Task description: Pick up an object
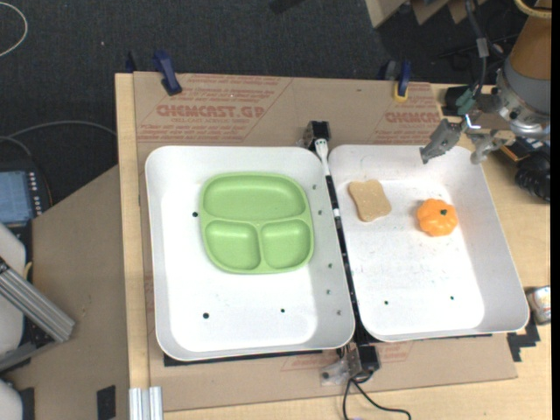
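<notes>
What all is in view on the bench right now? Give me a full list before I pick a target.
Bins: 2, white, shallow, side by side on the bench.
Divided plate: 1, light green, three compartments, in the left bin, toward its far half.
Bread slice: 1, tan, in the right bin, far-left part.
Pumpkin: 1, orange with a small green stem, in the right bin, right of the bread slice and apart from it.
Cardboard sheet: 1, brown with red print, under both bins.
Clamps: 2, blue, on the cardboard's far edge.
Gripper: 1, grey metal, above the far-right corner of the right bin, fingers spread, nothing between them.
</notes>
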{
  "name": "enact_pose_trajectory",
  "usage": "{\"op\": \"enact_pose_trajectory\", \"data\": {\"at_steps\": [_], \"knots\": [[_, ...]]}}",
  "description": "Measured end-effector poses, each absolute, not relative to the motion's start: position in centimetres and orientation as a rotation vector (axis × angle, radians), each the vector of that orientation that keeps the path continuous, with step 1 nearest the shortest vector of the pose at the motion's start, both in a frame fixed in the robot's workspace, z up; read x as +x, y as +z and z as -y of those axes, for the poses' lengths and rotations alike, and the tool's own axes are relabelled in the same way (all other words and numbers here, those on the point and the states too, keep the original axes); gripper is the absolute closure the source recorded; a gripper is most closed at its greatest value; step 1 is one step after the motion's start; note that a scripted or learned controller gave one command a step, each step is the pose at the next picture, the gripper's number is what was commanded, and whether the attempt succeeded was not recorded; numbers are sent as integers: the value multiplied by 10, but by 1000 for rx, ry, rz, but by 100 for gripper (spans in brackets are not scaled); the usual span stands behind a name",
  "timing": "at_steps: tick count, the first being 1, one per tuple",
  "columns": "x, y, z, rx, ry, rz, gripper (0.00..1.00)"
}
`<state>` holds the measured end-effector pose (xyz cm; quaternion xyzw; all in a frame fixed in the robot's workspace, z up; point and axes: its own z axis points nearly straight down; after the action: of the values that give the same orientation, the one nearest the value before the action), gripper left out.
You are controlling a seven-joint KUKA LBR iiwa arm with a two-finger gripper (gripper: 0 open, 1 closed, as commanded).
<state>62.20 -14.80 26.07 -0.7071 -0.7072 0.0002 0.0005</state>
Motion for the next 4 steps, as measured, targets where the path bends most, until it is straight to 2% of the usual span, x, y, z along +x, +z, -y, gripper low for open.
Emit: {"op": "enact_pose_trajectory", "data": {"at_steps": [1,2,3,4], "knots": [[609,105,216,-2220,15,2206,0],[618,85,218,-2210,-11,2219,0],[618,96,221,-2217,-6,2224,100],[663,84,98,-2208,-10,2235,100]]}}
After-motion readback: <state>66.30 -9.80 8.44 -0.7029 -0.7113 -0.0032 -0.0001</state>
